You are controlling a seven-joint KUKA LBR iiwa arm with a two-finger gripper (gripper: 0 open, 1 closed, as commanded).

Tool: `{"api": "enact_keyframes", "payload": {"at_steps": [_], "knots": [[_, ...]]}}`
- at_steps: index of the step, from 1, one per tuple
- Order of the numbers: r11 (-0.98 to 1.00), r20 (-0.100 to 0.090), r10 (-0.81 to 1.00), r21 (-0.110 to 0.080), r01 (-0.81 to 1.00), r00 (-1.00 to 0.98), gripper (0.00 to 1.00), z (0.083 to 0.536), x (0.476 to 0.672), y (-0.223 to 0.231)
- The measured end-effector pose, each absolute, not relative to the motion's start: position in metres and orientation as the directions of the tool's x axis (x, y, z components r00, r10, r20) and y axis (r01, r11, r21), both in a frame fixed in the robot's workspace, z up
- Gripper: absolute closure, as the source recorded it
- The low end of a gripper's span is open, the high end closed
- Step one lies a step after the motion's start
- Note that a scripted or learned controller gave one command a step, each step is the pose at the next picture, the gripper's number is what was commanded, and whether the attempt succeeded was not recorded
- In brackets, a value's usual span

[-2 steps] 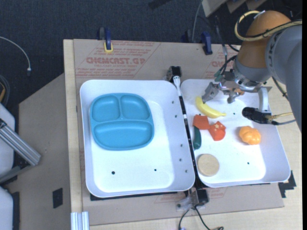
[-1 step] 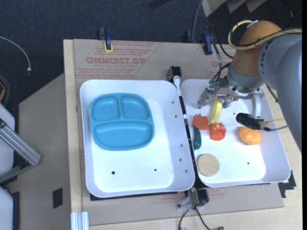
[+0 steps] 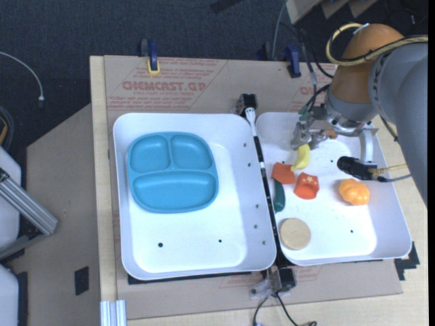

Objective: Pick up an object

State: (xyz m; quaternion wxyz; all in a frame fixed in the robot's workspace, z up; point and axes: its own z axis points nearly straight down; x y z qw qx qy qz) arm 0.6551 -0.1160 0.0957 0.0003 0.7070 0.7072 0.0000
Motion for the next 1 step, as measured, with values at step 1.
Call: {"api": "enact_keyframes", "payload": {"at_steps": [1], "knots": [[0.000,-0.002,1.000,0.005,1.000,0.000,1.00,0.1445,0.6569,-0.1250]]}}
